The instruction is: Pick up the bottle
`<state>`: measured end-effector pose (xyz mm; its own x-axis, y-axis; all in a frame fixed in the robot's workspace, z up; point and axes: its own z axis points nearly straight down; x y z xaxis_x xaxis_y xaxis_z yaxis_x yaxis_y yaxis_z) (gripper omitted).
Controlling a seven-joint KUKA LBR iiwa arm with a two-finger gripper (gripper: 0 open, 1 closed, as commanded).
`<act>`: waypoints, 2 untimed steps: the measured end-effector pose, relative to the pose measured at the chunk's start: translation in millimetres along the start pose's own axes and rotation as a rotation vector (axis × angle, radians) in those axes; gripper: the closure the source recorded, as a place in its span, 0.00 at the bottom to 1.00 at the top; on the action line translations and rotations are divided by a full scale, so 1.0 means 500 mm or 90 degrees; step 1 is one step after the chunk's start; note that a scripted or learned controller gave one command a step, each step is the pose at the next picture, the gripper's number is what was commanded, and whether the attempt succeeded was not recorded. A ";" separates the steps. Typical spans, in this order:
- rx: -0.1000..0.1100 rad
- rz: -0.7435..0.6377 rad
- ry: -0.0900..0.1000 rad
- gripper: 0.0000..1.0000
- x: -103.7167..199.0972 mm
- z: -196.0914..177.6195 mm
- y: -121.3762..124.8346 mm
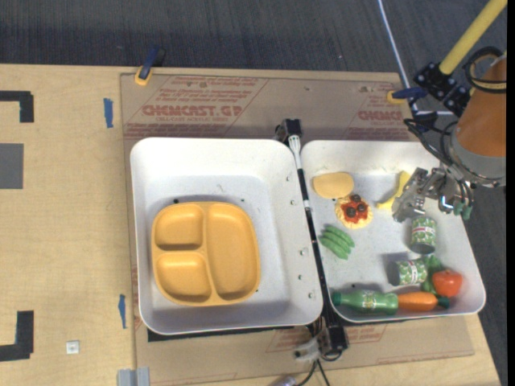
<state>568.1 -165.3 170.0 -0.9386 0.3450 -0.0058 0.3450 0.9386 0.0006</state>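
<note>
1. The bottle (366,300) is green with a lighter label round its middle; it lies on its side along the near edge of the right bin (471,252), its neck toward the divider between the bins.
2. Just to its right lies an orange carrot (417,301), with a red tomato (447,283) and a green-labelled can (411,271) close behind.
3. The hand (413,203) hangs over the far part of the same bin, well apart from the bottle, its dark metal fingers (405,207) pointing down and to the left; nothing is seen between them, and how wide they stand cannot be told.
4. Directly below the hand stands a small green can (423,233), with a yellow piece (400,187) beside the fingers.
5. Further left lie a pale bread-like disc (332,185), a small pizza-like round (355,211) and a green pea pod (337,241).
6. The left bin (145,240) holds a smooth orange divided tray (206,252) with three compartments.
7. Both bins are glossy white plastic resting on a cardboard sheet (201,103) on the table.
</note>
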 end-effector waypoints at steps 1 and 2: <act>-0.001 -0.137 0.000 1.00 0.112 0.166 -0.018; -0.002 -0.104 -0.002 1.00 0.211 0.164 0.073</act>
<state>482.1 -94.8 87.4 -0.9822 0.1874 -0.0094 0.1874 0.9823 0.0019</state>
